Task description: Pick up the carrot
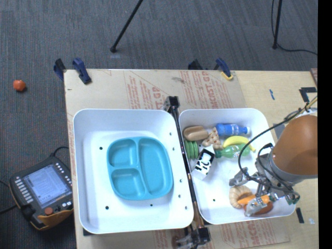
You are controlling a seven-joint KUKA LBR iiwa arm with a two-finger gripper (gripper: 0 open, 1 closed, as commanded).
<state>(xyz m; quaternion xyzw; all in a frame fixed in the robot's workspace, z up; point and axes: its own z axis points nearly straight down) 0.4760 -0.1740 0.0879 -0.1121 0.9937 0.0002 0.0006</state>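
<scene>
The carrot [259, 198] is a small orange piece at the near right of the right bin [218, 211]. It lies next to a tan, ring-shaped pastry [239, 194]. My gripper [260, 201] is low over the carrot, directly under the grey wrist and its orange band [298, 144]. Metal gripper parts surround the carrot and cover part of it. From above I cannot make out whether it is gripped.
At the back of the right bin lie a brown bread roll [194, 133], a blue bottle [231, 129], a banana [237, 140], a green bottle [228, 150] and a black-and-white box [204, 161]. A blue compartment plate [140, 167] sits in the left bin [83, 139].
</scene>
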